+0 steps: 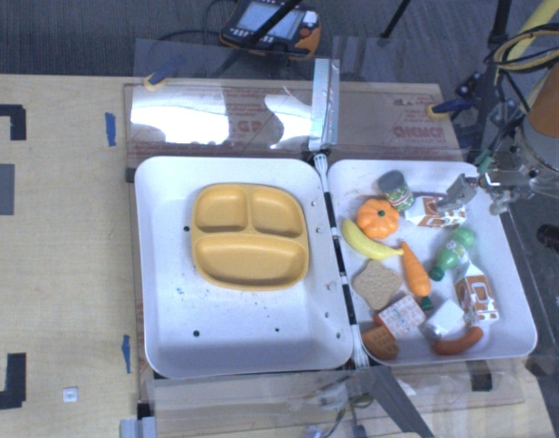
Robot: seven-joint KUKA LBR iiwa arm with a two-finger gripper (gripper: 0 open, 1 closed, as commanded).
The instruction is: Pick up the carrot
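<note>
Camera view: carrot [416,269] among toy food, right bin [521,290]; left bin [160,272] holds yellow tray [251,235].

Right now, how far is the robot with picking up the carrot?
Nothing looks done yet: the carrot lies in the right bin, between the banana and a green bottle. In hand: the gripper is at that bin's far right edge, apart from the carrot. Left: reaching it, grasping and lifting.

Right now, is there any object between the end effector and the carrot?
Yes. The end effector is at the right bin's far right edge. A small carton and a green bottle lie between it and the carrot.
</note>
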